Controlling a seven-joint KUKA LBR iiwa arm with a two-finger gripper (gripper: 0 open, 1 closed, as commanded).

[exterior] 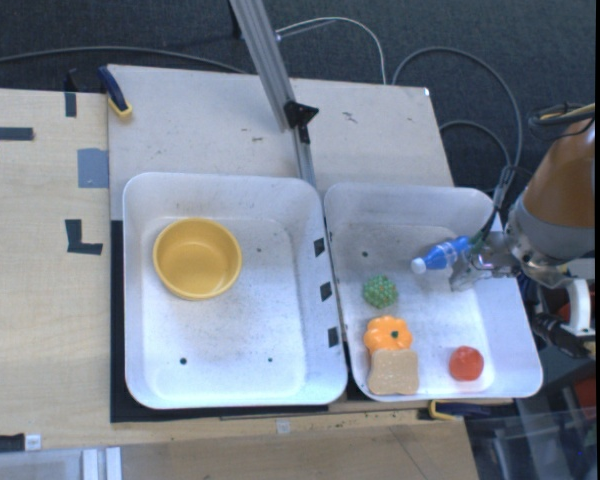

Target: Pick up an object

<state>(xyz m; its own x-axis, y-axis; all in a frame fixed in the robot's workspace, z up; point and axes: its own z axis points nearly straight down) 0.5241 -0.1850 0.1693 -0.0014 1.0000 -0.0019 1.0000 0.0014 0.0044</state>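
Note:
The right bin (400,206) holds a small blue bottle with a white cap (437,257), lying on its side with the cap pointing left. My gripper (465,268) is at the bottle's right end and touches or overlaps its blue body. In front of them lie a green knobbly ball (380,291), an orange pumpkin-like toy (388,334), a slice of bread (393,373) and a red ball (466,363). A yellow bowl (196,258) stands upright in the left bin (230,368).
A slanted metal pole (270,53) rises behind the bins, with a black clamp above their shared wall. Cables loop on the dark floor at the back right. A blue and yellow tool (115,91) lies at the board's far left corner.

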